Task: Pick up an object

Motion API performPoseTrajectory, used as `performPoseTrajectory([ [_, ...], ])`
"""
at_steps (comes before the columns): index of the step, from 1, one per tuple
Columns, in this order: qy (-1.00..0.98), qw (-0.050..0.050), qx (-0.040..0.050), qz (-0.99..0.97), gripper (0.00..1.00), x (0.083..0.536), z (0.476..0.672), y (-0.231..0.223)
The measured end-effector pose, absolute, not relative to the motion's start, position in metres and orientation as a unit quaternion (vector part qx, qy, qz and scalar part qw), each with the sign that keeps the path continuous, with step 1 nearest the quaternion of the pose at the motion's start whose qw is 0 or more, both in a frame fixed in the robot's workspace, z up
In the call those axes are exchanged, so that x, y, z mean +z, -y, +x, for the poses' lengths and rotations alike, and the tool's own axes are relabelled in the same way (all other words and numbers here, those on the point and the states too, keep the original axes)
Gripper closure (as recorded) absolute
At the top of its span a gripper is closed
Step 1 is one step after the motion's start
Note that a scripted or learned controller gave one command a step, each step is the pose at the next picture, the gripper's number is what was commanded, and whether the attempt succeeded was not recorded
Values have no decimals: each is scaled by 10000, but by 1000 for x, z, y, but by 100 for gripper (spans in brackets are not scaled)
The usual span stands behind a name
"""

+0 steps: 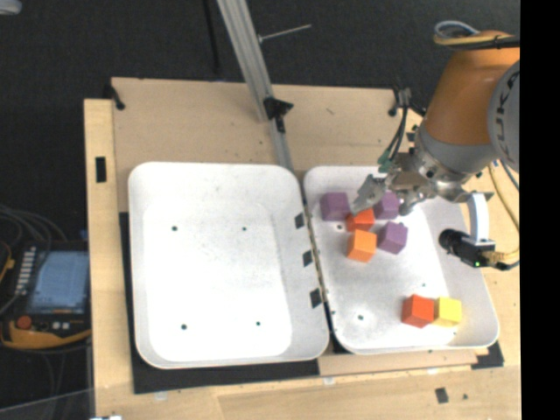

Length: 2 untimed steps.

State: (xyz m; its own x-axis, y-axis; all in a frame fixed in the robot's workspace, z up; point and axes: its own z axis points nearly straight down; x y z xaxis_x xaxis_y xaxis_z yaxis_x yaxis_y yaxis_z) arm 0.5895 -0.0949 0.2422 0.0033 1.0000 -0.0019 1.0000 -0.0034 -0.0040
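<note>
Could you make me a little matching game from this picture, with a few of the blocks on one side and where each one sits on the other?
Things:
1. yellow block
2. purple block by the divider
3. gripper
4. lone orange block

Places:
A. above the cluster of blocks in the right bin's far half
B. near corner of the right bin, touching an orange-red block
C. far left of the right bin
D. middle of the right bin, beside another purple block

Pairs: 1-B, 2-C, 3-A, 4-D
</note>
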Motion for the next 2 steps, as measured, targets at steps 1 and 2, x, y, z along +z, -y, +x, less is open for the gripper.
performPoseTrajectory([
  [1, 7059, 8, 22, -7083, 0, 193, 597, 101],
  [2, 7058, 11, 21, -7084, 0, 142, 602, 95],
])
